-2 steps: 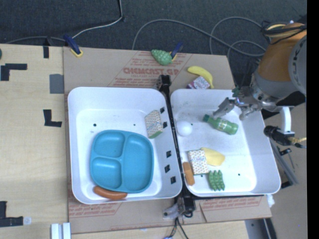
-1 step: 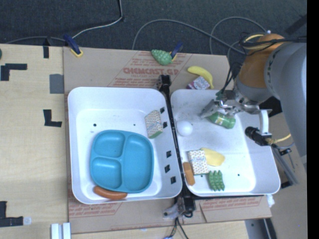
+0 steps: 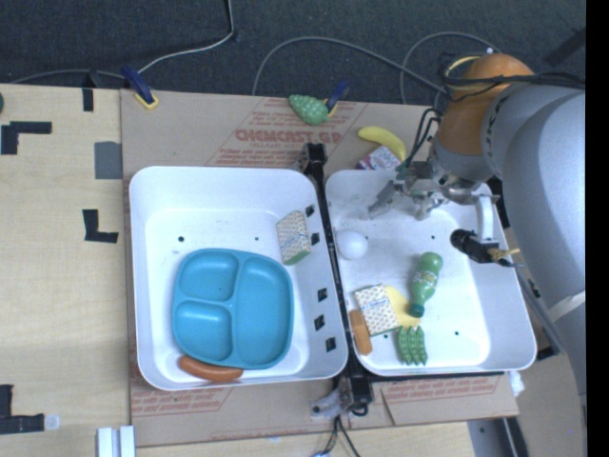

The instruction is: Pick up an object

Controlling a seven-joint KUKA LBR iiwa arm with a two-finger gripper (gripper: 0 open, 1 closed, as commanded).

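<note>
In the right bin lie a white ball, a green bottle, a square wrapped packet, a green ridged piece and a small orange piece. My gripper hangs over the bin's far left part, above and to the right of the ball. Its two fingers stand apart, open, with nothing between them. The grey arm with its orange band reaches in from the right and hides the bin's far right corner.
The left bin holds a blue divided plate, a sausage at its near edge and a sandwich block by the dividing wall. A banana and a green toy lie behind the bins.
</note>
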